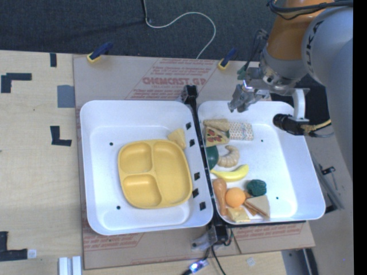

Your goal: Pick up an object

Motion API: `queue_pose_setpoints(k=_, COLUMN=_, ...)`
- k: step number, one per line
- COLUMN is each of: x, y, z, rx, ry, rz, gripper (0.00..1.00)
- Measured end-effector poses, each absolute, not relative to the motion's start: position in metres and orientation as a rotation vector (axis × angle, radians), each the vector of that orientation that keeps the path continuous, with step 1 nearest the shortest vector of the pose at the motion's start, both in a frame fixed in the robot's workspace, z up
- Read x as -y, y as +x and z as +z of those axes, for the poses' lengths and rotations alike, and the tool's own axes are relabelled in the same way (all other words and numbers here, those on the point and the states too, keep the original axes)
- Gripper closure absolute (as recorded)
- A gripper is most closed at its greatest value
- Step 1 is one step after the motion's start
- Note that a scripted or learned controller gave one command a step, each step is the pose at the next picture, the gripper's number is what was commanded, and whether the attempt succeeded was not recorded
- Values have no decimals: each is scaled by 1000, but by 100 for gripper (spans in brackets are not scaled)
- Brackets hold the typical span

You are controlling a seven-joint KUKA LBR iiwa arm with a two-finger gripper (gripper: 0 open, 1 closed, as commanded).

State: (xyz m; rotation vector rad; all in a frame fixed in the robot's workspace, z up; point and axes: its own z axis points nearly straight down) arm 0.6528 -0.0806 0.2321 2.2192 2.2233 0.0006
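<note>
The grey arm [321, 44] with its orange band came in from the right and hung over the far edge of the right bin [298, 171]. Under it lay the bench [34, 153] with a sheet of cardboard [143, 79], and on that the two white bins stood side by side, their inner walls touching.

The left bin [97, 153] held a yellow divided tray [153, 172], lying flat in the middle, with a pale yellow wedge [178, 137] just beside its far right corner.

In the right bin, everything was crowded along the left wall. From the far end toward me I saw a slice of toy pizza [216, 134], a pale waffle-like block [241, 132] touching it, a dark green piece [211, 155] against the wall, a tan croissant shape [229, 156], a banana [230, 173], a carrot [219, 192], an orange [235, 197] touching the carrot, a dark green clump like broccoli [256, 187], and a sandwich wedge [257, 205] at the near end.

The gripper [239, 103] hung above the bin's far left corner, well above the pizza slice, with nothing between its fingers. Whether they were spread or pressed together, I could not tell.

A white cable [183, 19] looped across the dark floor behind.
</note>
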Motion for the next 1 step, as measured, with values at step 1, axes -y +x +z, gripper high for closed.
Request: queue_pose_setpoints(k=1, x=96, y=646, z=217, rx=-2222, ry=2222, rz=-4, gripper=100)
